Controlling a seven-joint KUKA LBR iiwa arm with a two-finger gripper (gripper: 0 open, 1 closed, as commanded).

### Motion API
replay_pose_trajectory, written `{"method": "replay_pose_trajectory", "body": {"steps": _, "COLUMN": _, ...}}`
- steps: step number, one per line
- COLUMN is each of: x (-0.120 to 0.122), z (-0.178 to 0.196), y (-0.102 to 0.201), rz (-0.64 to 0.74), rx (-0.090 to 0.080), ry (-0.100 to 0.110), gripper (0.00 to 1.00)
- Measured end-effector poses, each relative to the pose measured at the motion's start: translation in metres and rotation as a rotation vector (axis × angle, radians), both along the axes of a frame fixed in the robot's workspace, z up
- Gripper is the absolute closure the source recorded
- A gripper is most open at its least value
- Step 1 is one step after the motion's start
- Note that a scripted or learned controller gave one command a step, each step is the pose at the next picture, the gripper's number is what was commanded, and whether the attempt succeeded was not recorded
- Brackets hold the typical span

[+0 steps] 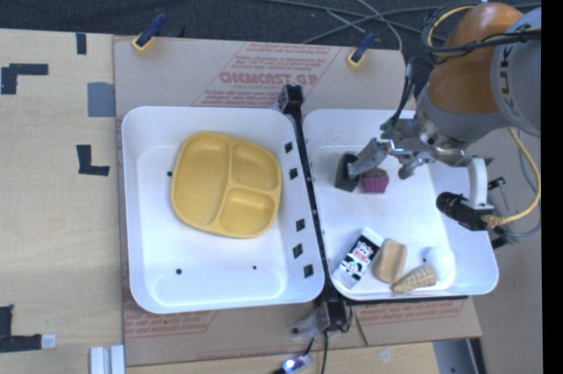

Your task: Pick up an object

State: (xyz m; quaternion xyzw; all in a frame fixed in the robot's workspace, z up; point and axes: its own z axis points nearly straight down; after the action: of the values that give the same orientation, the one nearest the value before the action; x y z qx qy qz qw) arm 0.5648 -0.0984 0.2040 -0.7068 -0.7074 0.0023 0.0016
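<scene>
A: What takes up the most room?

B: The bench (53, 187), then the two white bins on it. The left bin (145, 187) has a yellow divided plate (226, 184) lying flat in it. The right bin (413, 214) has the arm (475, 64) reaching over it from the right.

A: And the gripper?

B: The gripper (352, 172) sits low over the upper left part of the right bin. Whether its jaws are wide or narrow, I cannot tell from this angle. A small purple object (376, 180) lies just beside its dark tip; touching or not, I cannot say.

A: Anything else in that bin?

B: Along the near edge: a black-and-white carton (359, 259), a tan bread-like piece (390, 260) touching it, and an ice-cream cone (415, 278).
</scene>
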Motion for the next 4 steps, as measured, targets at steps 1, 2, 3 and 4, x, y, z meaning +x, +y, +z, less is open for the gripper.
{"method": "replay_pose_trajectory", "body": {"steps": 1, "x": 0.000, "z": -0.045, "y": -0.003, "rz": 0.000, "rx": 0.000, "ry": 0.001, "gripper": 0.00}}
{"method": "replay_pose_trajectory", "body": {"steps": 2, "x": -0.005, "z": -0.101, "y": -0.013, "rz": -0.001, "rx": 0.000, "ry": 0.002, "gripper": 0.00}}
{"method": "replay_pose_trajectory", "body": {"steps": 3, "x": -0.003, "z": -0.088, "y": -0.011, "rz": 0.002, "rx": 0.001, "ry": -0.002, "gripper": 1.00}}
{"method": "replay_pose_trajectory", "body": {"steps": 4, "x": 0.005, "z": -0.041, "y": -0.006, "rz": 0.001, "rx": 0.001, "ry": -0.008, "gripper": 1.00}}
